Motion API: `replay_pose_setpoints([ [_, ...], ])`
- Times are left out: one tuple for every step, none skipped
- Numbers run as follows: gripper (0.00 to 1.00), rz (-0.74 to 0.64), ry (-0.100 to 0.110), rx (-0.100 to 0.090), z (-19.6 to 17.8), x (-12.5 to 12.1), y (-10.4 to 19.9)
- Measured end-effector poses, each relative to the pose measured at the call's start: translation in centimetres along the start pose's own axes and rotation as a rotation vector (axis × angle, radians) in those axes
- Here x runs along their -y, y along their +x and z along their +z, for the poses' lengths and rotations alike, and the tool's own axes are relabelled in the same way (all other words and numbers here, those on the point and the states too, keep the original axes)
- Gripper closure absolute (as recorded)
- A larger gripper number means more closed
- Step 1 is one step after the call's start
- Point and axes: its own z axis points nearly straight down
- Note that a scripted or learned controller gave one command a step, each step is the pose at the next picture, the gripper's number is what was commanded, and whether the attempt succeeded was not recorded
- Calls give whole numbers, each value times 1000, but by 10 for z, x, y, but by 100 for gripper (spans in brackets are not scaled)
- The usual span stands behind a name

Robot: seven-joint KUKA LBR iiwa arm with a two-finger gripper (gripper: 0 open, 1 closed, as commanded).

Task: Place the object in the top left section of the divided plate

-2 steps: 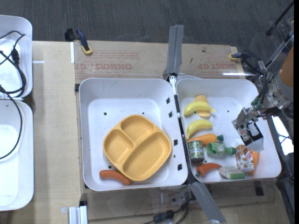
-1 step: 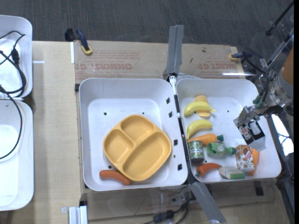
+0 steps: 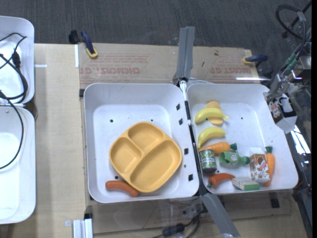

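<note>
A yellow divided plate [image 3: 145,156] lies in the left bin [image 3: 99,133], turned at an angle, with two small sections toward the upper left and one large section at the lower right. An orange-red sausage [image 3: 121,187] rests on the bin floor against the plate's lower left rim. My gripper [image 3: 278,102] hangs above the right rim of the right bin [image 3: 247,113], away from the plate and above no toy. Nothing shows in its grasp.
The right bin holds two bananas [image 3: 210,116], a carrot [image 3: 218,147], a green can [image 3: 207,160], a green bottle [image 3: 234,158], a juice carton [image 3: 258,167], a second carrot [image 3: 270,165], a red pepper [image 3: 220,179] and a pale wedge [image 3: 245,184]. A grey divider post [image 3: 185,53] stands between the bins.
</note>
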Motion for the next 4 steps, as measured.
replay_pose_setpoints([
  [100, 210, 2, 0, 111, 29, 59],
  [100, 207, 2, -1, 154, 41, 34],
  [100, 208, 5, 0, 146, 41, 33],
  [100, 209, 8, 2, 138, 41, 32],
])
